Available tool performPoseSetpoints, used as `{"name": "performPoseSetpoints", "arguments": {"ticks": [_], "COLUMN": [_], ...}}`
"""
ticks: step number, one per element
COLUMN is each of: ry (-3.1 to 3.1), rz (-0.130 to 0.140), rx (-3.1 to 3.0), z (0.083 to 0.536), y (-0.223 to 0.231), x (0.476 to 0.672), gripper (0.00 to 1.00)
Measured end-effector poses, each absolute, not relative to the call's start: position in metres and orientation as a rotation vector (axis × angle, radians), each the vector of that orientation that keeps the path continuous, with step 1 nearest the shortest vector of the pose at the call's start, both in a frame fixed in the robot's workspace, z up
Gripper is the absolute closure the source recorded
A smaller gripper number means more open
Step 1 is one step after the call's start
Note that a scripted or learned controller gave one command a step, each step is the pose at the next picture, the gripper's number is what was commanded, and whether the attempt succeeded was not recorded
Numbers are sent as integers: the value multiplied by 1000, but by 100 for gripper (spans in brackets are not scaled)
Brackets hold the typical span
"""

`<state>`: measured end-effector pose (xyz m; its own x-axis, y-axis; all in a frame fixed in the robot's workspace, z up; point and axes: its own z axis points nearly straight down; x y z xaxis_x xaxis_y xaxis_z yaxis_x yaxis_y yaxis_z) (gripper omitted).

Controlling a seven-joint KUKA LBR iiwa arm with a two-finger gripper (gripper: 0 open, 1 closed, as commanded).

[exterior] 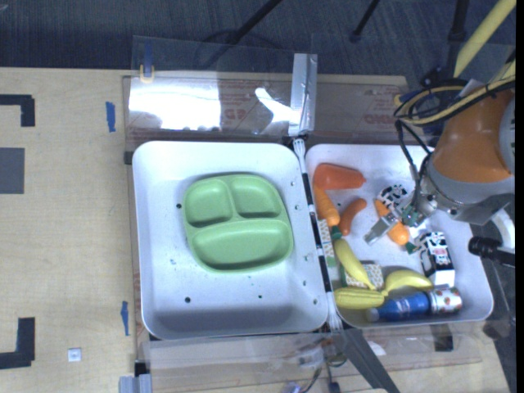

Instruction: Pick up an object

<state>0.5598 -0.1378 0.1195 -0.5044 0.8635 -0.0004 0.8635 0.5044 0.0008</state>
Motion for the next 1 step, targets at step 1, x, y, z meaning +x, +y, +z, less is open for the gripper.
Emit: {"name": "performPoseSetpoints", "arguments": {"ticks": [1], "ry": [2760], "rz": [27], "rx": [1429], "z": [105], "y": [-170], "x": [576], "gripper": [0]}}
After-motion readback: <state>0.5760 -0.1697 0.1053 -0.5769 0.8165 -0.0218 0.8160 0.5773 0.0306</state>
